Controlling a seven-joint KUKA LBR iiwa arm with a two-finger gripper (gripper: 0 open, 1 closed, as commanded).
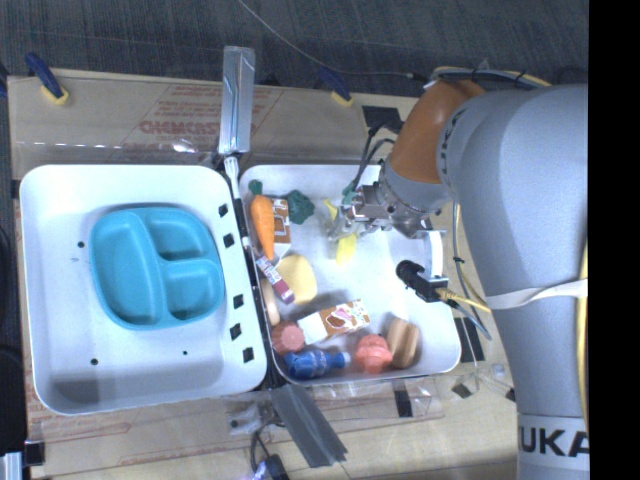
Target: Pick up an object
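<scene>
Yellow plastic, a small toy piece point(345, 247), lay in the right bin point(440, 353) just under the gripper point(352, 218), which had reached low there presumably to grasp it, though whether it was apart or closed could not be told.

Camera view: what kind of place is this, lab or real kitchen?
Likely a robot lab grasping bench, not a kitchen: a grey arm reaches over two white bins, the right bin heaped with toy food such as a carrot, the left bin holding a blue divided tray.
</scene>
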